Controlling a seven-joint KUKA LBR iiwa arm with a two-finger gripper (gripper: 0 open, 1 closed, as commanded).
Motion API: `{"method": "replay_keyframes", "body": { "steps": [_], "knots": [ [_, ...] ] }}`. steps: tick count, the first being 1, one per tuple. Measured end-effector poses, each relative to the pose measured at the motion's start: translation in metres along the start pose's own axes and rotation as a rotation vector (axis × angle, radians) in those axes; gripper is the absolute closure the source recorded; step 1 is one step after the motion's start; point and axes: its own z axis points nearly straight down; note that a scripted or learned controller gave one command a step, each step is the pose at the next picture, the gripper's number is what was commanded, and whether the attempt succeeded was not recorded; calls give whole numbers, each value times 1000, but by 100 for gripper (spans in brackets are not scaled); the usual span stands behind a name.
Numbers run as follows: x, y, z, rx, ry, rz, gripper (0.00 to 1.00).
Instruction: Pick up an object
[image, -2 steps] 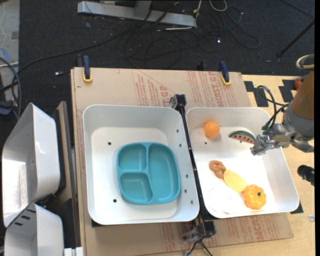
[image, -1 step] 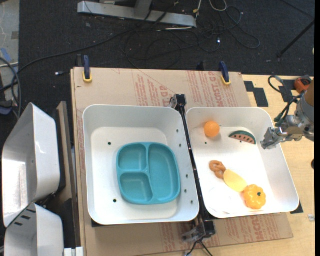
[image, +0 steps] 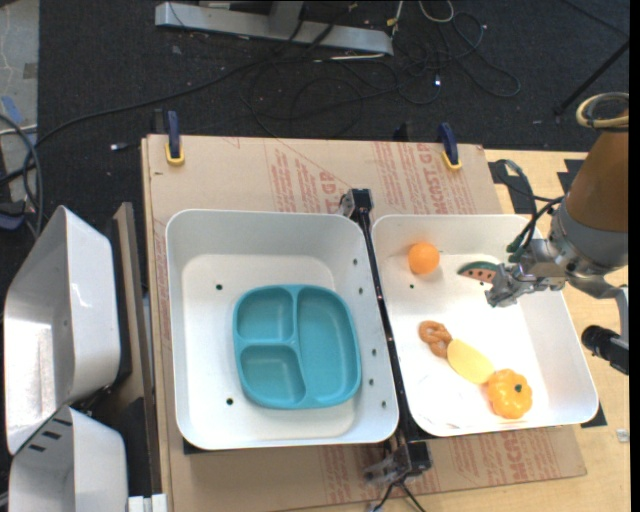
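The right bin holds several small items. An orange ball lies at its far left. A watermelon slice sits just right of the ball. A brown pretzel, a pale yellow oblong piece and an orange pumpkin-like toy run in a line toward the bin's near side. My gripper hangs over the far right part of this bin, just right of and slightly nearer than the watermelon slice. I see nothing held in it.
The left bin holds a teal divided plate. A black divider runs between the two bins. Two white containers stand off the bench at the left. Cables lie on the dark floor behind.
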Motion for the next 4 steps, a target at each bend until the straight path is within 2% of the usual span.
{"method": "replay_keyframes", "body": {
  "steps": [1, 2, 3, 4],
  "knots": [
    [51, -7, 6, 1, 0, 0, 100],
    [95, -6, 11, 0, 0, -1, 100],
    [154, 6, 11, -3, 0, -1, 100],
    [207, 2, 0, -3, 0, -2, 100]
  ]
}}
